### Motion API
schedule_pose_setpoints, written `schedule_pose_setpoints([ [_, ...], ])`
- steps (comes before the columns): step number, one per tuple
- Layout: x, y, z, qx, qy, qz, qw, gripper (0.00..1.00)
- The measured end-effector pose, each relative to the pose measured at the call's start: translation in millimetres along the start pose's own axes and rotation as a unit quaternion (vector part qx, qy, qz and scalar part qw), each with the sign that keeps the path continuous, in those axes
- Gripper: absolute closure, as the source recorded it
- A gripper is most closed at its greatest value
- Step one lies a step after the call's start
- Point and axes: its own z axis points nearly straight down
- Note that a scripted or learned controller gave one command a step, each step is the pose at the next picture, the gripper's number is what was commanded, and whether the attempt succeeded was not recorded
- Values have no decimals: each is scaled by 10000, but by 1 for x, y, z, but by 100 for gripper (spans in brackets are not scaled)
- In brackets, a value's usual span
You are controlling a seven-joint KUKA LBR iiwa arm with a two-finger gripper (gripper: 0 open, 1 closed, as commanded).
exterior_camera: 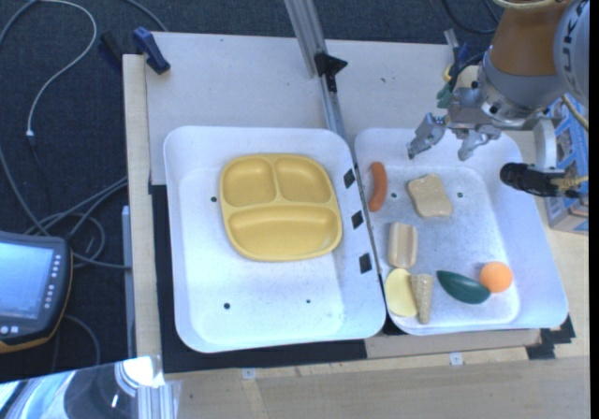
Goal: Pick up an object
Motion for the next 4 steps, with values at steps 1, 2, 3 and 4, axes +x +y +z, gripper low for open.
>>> schedule_pose_setpoints([
  [1, 0, 0, 0, -1, 0, 0, 10000, 0],
  [2, 8, -1, 60, 31, -1, 2, 10000, 0],
  [3, 6, -1, 103, 23, -4, 7, 10000, 0],
  [4, 6, 2, 122, -29, 1, 5, 10000, 0],
])
